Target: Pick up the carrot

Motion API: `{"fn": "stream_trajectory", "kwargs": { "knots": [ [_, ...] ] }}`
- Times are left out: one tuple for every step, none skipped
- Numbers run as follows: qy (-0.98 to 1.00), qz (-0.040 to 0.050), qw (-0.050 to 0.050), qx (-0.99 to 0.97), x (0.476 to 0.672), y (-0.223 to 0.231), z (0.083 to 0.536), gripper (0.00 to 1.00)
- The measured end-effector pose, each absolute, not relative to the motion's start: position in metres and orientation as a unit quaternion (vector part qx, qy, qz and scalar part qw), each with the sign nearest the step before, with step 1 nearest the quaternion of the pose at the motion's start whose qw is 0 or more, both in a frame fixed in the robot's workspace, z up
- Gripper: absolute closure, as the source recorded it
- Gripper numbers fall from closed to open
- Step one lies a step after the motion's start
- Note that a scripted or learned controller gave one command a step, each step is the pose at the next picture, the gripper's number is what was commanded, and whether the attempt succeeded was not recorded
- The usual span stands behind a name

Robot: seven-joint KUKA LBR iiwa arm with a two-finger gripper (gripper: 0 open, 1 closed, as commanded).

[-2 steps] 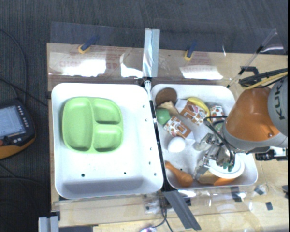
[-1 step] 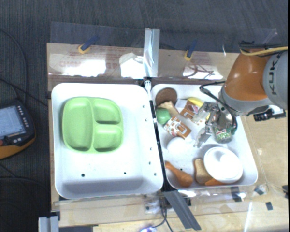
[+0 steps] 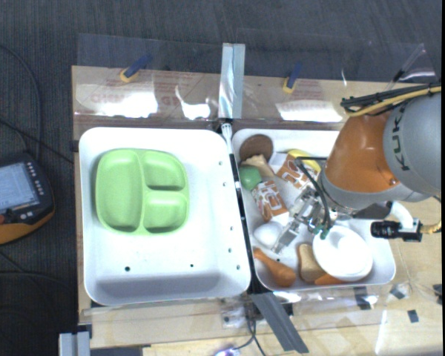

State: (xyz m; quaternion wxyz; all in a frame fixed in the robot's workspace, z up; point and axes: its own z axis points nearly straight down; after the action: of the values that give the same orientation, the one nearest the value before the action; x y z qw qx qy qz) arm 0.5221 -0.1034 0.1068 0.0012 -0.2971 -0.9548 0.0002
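The carrot (image 3: 273,267) lies along the near wall of the right bin (image 3: 386,277), at about 7 o'clock within that bin, a tapered orange piece running from upper left to lower right with its fatter end toward the bin's middle. Just at 3 o'clock of it a tan slice of bread (image 3: 308,264) stands against a white bowl (image 3: 344,254), and a thin orange sliver (image 3: 328,279) peeks out under the bowl's near rim. At 12 o'clock of the carrot sits a white egg-like piece (image 3: 267,235). The gripper (image 3: 291,234) hangs above the bin's middle, pointing toward 7 o'clock, its 2 slim metal fingers (image 3: 285,239) spread apart with nothing between them; their tips hover just beside the white piece and a little short of the carrot, not touching it. Farther back, toward 11 o'clock in the bin, are a brown round object (image 3: 256,145), a green ball (image 3: 249,177) and a printed orange-and-white packet (image 3: 268,197), with a second packet (image 3: 291,170) and a yellow item (image 3: 302,155) partly hidden by the arm's orange band (image 3: 360,154). The left bin (image 3: 119,273) holds a green 3-compartment tray (image 3: 141,190) at its 10 o'clock side.
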Motion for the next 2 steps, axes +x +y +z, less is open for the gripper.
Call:
{"fn": "stream_trajectory", "kwargs": {
  "knots": [
    [-0.955, -0.0024, -0.018, -0.295, 0.495, -0.119, 0.093, 0.00],
    [-0.885, 0.0001, -0.003, -0.466, 0.561, -0.151, 0.092, 0.00]
  ]
}}
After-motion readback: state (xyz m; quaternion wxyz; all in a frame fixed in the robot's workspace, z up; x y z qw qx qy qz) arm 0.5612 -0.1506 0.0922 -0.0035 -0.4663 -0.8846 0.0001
